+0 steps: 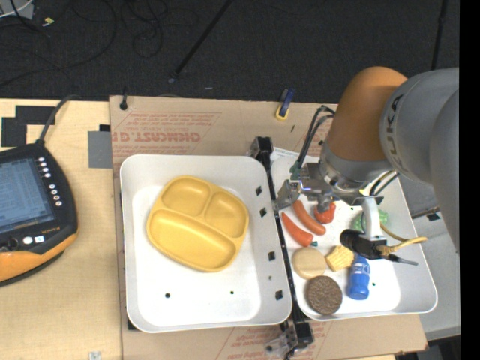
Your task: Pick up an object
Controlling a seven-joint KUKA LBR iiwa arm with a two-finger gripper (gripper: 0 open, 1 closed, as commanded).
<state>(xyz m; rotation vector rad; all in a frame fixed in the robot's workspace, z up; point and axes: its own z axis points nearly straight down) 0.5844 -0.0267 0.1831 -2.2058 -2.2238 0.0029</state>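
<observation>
The right white bin (pixel 417 274) holds several small things. Two orange-red sausages (pixel 298 230) lie side by side near its left wall, with a small red piece (pixel 325 214) just to their right. Nearer the front are a beige round biscuit (pixel 308 262), a yellow cracker (pixel 340 258), a brown disc (pixel 325 294) and a blue bottle (pixel 359 279). A green and white item (pixel 372 220) lies further right. My gripper (pixel 306 193) hangs low over the upper ends of the sausages and the red piece. No thing shows held in it.
The left white bin (pixel 150 295) holds a yellow divided plate (pixel 198 222). A black divider (pixel 274 231) runs between the bins. A teach pendant (pixel 30 208) lies on the bench at far left. The grey arm with its orange band (pixel 367 118) overhangs the right bin's back.
</observation>
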